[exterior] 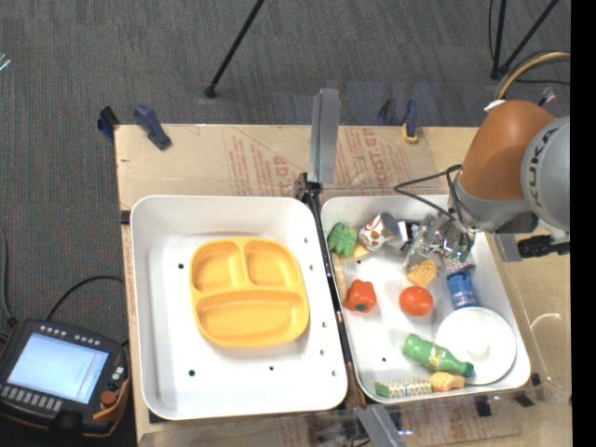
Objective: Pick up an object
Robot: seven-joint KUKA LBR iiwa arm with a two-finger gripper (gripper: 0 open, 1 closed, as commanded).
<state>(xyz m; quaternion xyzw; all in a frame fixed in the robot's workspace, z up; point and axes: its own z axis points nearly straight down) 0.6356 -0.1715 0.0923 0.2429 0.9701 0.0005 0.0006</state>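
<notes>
Nearest to the camera, in front of the tomato [416, 300], a corn cob [419, 386] and a green bottle [436, 352] are lying in the right bin [365, 366]. A white plate [484, 347] is sitting in front of the tomato and to its right. A red pepper [360, 295] is resting to the left of the tomato, well apart from it, and a blue can [461, 287] is standing just to its right.

Just behind the tomato a small yellow piece [422, 271] is lying, and the gripper [442, 242] is hanging directly behind and above this piece, very near to it. Whether the gripper is open or closed, I cannot tell, and nothing is visibly held in it.

I am judging that the yellow piece is the target. It is looking like a light plastic toy, stiff and a little slippery, so it is probably wanting a centred grip across its short sides. It is lying flat, so the gripper is needing to go low, and the can beside it may be getting bumped.

Far to the left of the tomato, a yellow tray [250, 290] is sitting in the left bin [158, 250].
</notes>
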